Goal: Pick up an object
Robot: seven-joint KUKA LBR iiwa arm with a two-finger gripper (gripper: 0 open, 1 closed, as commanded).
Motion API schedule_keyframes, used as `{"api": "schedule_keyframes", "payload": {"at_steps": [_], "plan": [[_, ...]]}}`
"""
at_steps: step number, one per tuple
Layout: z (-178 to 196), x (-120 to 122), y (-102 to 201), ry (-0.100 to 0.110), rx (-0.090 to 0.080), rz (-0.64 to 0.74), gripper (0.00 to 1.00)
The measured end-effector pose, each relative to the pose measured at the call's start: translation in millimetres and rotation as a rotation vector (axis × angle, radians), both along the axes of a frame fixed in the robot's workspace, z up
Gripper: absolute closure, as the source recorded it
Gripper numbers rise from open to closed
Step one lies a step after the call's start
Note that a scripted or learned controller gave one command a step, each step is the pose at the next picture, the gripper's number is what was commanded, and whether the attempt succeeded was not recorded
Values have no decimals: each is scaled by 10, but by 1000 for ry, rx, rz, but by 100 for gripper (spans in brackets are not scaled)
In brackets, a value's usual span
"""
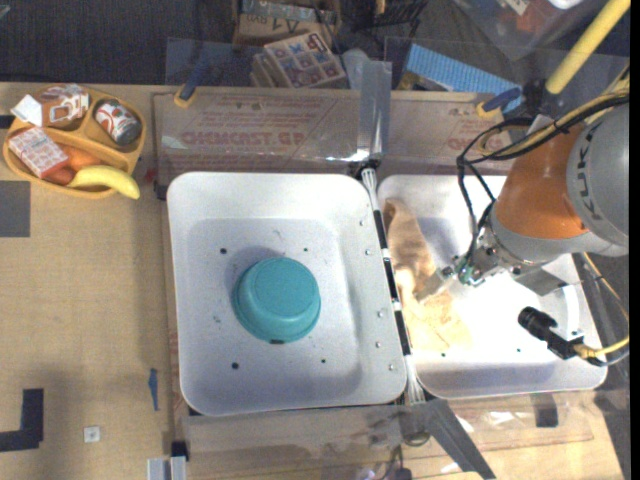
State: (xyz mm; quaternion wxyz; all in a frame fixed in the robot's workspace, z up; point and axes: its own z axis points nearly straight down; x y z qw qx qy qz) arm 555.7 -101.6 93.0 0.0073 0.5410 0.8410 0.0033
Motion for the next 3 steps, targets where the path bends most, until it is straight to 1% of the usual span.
{"api": "schedule_keyframes", "payload": {"at_steps": [1, 2, 3], "plan": [[-1, -129, -100, 0, 9, -270, 0], [7, -365, 15, -8, 1, -90, 0], [15, 291, -34, 0, 2, -202, 0]]}}
